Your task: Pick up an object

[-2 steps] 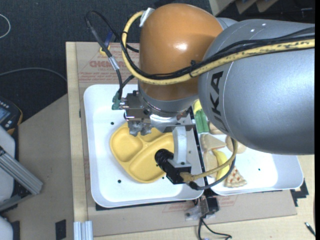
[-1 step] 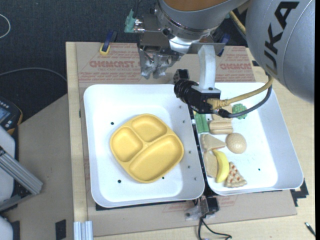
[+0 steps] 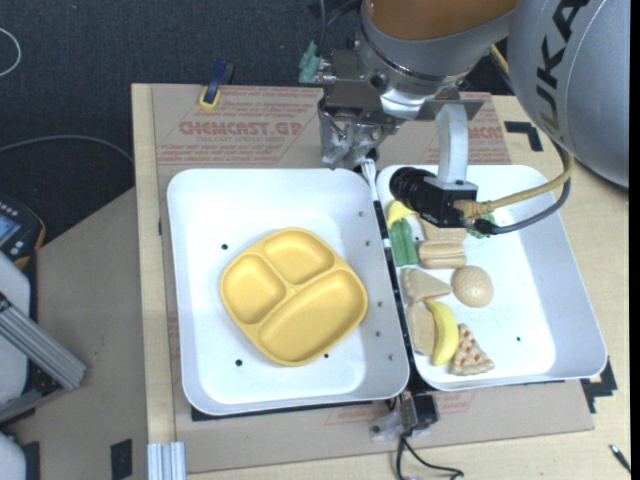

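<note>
Plate [image 3: 292,294]: yellow, three compartments, lying flat in the middle of the left bin [image 3: 190,268]. My gripper [image 3: 348,154] hangs over the back rim where the two bins meet, behind the plate and well apart from it. I cannot tell whether it is apart or closed.

A yellow three-part plate [image 3: 293,295] lies flat; right of it lie a banana [image 3: 444,330], a pizza slice [image 3: 470,356] and a tan ball [image 3: 472,286].
</note>
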